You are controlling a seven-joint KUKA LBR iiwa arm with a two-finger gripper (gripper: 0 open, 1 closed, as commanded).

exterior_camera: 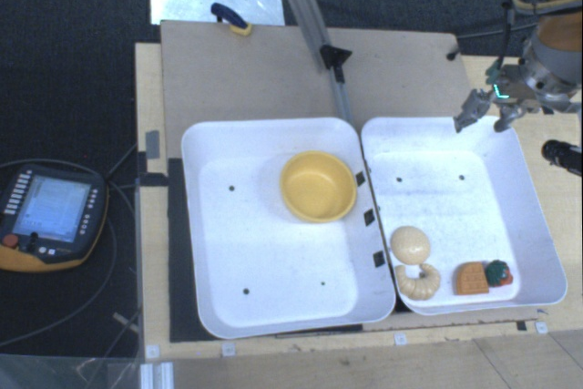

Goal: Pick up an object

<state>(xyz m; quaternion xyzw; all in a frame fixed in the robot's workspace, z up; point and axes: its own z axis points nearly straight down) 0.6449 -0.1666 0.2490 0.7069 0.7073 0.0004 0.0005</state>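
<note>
Claw [485,117] hangs over the far right rim of the right shallow white bin [536,223], fingers spread apart, nothing between them. Cream mushroom-shaped toy [413,261] and orange-and-green toy [481,277] lie well apart from it, at that bin's near end

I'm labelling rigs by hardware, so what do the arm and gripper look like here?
The arm is grey with an orange band above the wrist, and a dark cable loops beside it. The gripper is grey metal with two short fingers, and a small teal light glows on its body.
</note>
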